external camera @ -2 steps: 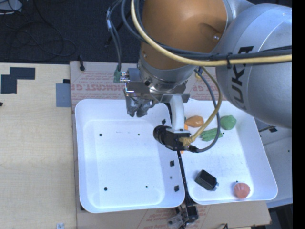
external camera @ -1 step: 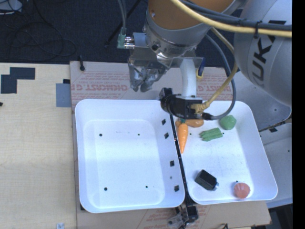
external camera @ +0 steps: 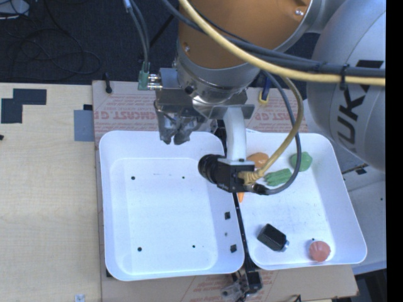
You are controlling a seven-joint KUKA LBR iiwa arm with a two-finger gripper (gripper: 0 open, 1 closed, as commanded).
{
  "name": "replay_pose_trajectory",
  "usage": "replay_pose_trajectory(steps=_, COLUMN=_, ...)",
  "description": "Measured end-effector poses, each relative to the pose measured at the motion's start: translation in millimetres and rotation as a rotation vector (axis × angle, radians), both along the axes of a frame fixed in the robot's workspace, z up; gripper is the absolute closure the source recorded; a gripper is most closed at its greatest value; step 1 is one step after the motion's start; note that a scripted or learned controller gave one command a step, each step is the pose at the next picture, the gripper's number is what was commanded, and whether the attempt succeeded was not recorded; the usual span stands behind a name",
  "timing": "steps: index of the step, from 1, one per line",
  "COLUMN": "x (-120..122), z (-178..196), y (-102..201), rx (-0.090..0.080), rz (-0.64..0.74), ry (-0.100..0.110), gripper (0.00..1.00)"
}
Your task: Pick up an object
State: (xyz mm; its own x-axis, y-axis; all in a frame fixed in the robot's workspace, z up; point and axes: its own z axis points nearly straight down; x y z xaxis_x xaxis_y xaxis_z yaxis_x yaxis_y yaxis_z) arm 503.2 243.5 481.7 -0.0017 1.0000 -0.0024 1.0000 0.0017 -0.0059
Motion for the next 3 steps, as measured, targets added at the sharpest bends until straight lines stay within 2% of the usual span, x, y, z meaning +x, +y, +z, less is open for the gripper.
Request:
replay_pose_trajectory(steps=1, x=29.0, z=57.3, y=0.8, rx=0.002, rz=-0.001, ry=-0.005, gripper=1.00)
replay_pose_trajectory(steps=2, x=-19.7, z=55.0, y=-0.5, rx=-0.001, rz=0.000, ry=0.001, gripper=1.00)
replay_pose_trajectory(steps=3, x=-27.5, z=55.3, y=-0.9, rx=0.000, rz=0.000, ry=0.000, gripper=1.00)
